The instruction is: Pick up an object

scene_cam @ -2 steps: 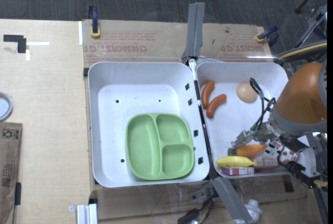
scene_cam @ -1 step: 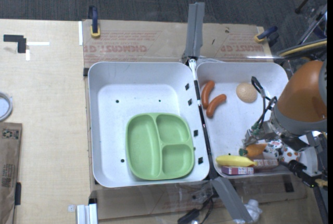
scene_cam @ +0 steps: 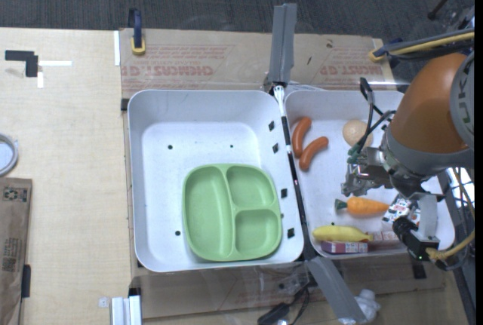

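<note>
My gripper point(scene_cam: 356, 182) hangs low in the right bin point(scene_cam: 326, 106), just above the leafy end of an orange toy carrot point(scene_cam: 366, 206). Two orange-red sausages point(scene_cam: 307, 142) lie at the bin's left side. A pale egg-like ball point(scene_cam: 353, 133) rests near the back, partly behind the arm. A yellow banana point(scene_cam: 341, 233) lies along the front, beside a flat pink-and-white packet point(scene_cam: 349, 246). Nothing shows between the fingers.
The left bin point(scene_cam: 151, 165) holds a green divided plate point(scene_cam: 232, 212). A grey divider post point(scene_cam: 283, 44) rises between the bins at the back. The arm's orange band point(scene_cam: 432, 108) covers the right bin's far right side.
</note>
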`<state>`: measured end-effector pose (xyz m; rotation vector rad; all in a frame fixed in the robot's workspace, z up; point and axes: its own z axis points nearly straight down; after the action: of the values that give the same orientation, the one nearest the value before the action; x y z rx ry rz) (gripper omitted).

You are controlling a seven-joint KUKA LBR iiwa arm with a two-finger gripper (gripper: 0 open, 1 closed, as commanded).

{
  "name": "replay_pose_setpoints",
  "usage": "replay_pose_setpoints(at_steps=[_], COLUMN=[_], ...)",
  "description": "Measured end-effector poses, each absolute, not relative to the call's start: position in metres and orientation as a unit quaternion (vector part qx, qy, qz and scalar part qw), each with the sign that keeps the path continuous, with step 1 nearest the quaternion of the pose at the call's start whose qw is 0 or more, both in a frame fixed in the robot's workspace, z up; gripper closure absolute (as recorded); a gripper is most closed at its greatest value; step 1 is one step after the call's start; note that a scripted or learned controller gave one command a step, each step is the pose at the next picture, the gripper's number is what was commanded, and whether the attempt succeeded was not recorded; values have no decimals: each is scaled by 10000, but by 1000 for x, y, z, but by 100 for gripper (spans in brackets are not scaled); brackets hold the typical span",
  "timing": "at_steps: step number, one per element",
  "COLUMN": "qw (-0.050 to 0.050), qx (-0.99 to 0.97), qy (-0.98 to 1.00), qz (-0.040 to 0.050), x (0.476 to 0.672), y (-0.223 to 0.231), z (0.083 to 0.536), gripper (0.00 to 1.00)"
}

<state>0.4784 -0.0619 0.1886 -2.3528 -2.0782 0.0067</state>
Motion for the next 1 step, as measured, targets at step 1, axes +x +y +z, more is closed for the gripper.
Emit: replay_pose_setpoints(at_steps=[1], qw=[11], qx=[-7497], qy=[-6617], qz=[21], x=[478], y=[-62], z=[189], gripper=[0])
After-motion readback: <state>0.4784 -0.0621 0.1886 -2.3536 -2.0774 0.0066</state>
